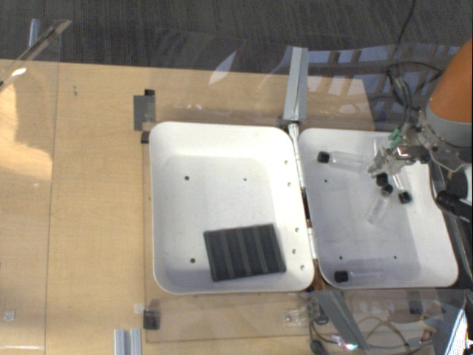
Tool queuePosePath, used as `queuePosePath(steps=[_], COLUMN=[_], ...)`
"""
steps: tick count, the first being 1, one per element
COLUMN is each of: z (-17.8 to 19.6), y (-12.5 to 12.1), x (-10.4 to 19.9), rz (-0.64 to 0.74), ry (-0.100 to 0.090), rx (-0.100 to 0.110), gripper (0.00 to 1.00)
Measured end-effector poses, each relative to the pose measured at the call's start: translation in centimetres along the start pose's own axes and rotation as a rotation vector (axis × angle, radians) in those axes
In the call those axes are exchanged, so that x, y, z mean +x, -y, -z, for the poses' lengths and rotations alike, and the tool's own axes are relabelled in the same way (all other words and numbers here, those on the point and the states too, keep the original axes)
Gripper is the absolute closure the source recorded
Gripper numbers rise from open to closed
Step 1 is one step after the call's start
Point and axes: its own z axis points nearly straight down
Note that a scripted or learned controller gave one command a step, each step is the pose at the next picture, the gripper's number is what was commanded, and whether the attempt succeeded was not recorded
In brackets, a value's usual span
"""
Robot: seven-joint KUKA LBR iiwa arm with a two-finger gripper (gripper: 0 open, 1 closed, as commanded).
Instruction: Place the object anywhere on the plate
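So my claw (390,168) is sitting over the far right part of the right bin (443,276), with my arm (452,102) coming in from the right edge. Honestly can't tell whether the claw is open or closed from this angle; it's a jumble of metal and clear plastic there.

The objects are small clear tubes with black caps, all in that right bin. Two caps (385,189) (404,197) lie just on the near side of the claw, very close to it, and I can't say whether either touches it. A see-through tube (377,211) runs toward the bin's middle from there. Another tube (334,157) lies near the far left corner, and one more (355,276) lies along the near wall.

The plate (244,251), a dark ribbed rectangle, lies in the left bin (170,198) near its front wall, well apart from the claw.
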Motion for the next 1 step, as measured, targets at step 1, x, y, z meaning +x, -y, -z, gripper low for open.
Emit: queuePosePath(steps=[1], z=[-2.58], y=[-5.90], x=[9.15], rz=[0.198], ry=[-0.001], rx=[0.002], gripper=[1.00])
